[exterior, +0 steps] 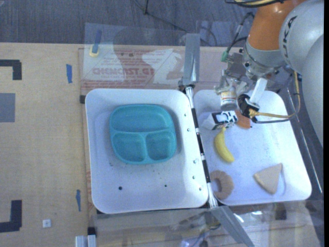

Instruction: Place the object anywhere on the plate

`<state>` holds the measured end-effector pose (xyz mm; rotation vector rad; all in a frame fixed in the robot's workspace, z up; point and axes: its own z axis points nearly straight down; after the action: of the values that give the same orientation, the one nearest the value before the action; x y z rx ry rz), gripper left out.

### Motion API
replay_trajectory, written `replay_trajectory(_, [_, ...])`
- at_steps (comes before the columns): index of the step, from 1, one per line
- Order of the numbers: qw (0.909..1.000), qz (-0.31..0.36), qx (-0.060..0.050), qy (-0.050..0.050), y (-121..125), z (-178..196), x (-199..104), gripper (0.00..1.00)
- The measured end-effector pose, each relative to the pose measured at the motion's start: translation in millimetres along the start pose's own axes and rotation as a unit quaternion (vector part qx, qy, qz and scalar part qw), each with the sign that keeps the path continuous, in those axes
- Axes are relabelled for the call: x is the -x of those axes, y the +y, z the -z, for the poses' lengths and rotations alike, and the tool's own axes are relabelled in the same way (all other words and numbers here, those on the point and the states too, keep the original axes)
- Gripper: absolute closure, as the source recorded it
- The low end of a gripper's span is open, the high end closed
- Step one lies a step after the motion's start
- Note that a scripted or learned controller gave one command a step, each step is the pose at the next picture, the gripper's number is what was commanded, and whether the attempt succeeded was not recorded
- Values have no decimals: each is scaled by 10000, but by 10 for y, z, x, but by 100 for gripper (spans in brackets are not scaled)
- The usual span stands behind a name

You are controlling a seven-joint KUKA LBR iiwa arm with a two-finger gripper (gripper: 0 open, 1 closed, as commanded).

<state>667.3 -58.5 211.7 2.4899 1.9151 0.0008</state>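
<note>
A teal divided plate lies in the left bin. In the right bin a yellow banana lies lengthwise near the bin's left wall. My gripper hangs at the banana's far tip, right above or touching its stem end. The banana rests on the bin floor. A small orange part shows just right of the gripper.
A tan wedge lies at the right bin's front right. A brown ring-shaped piece sits at its front left, by the divider between the bins. The arm reaches in from the upper right, trailing cables.
</note>
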Motion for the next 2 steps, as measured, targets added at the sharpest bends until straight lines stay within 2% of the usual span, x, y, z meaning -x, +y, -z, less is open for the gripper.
replay_trajectory(1, [9983,584,-9,2,-237,-97,-860,100])
replay_trajectory(2, [9982,608,-10,2,-547,-96,-1577,100])
